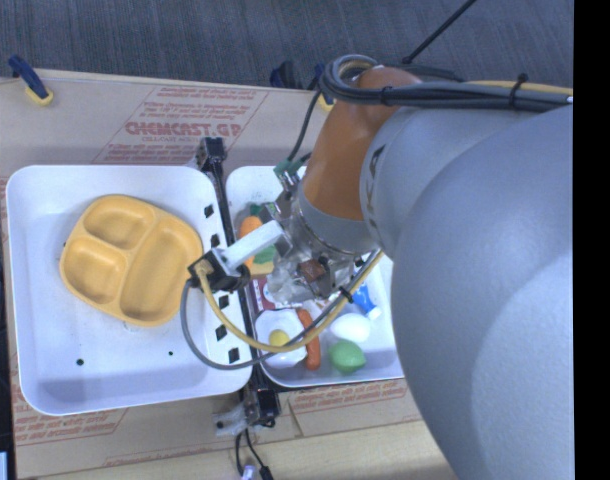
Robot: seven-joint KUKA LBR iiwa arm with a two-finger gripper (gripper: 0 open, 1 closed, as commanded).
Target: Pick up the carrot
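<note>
- My gripper (303,276) hangs over the middle of the right bin (330,378), a shallow white tray of smooth plastic. My own wrist crowds the spot, so I cannot tell whether my grip is released or clenched.
- The carrot (311,353) lies in the near part of that bin, just below my gripper. It is a slim, smooth stick, redder at its upper end and orange at the lower. I see nothing of it in my grasp.
- Just right of the carrot sit a glossy white egg (351,328) and a round green fruit (347,356), perhaps a lime. The two sit close together.
- Left of the carrot is a small yellow ball (278,339).
- A small blue object (364,299) shows at the edge of my arm (465,268). Its shape is too cut off to name.
- At the far left of the bin an orange rounded piece (250,225) and a green piece (264,258) peek out, both half covered.
- My grey arm and its orange band (345,158) hide the right side of this bin.
- The left bin (25,298) holds a yellow divided plate (130,258), matte, with three rounded wells.
- Both bins rest on brown cardboard (175,118) printed in red.
</note>
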